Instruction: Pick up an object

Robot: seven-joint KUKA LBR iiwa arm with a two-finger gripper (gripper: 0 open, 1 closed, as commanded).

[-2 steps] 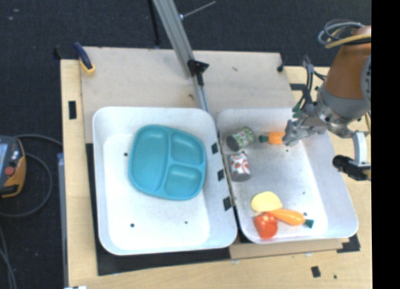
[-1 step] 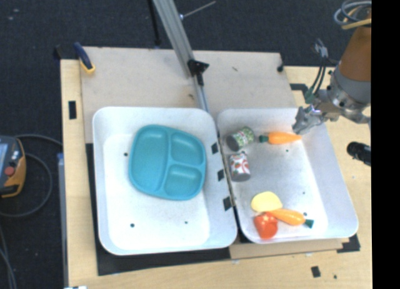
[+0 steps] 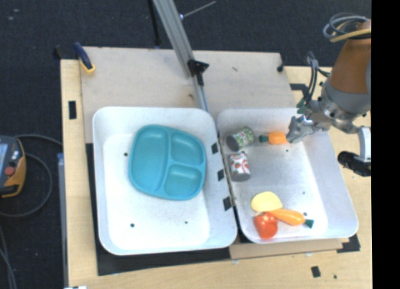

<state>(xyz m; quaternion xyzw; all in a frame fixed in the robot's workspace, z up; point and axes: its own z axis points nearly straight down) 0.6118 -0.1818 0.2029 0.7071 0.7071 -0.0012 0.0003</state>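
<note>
Orange carrot lies just left of the pincer.

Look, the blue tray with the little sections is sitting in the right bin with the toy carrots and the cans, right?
Not quite. The camera view shows the blue tray lying in the left bin. The toy carrots and the cans are in the right bin, as you said.
</note>
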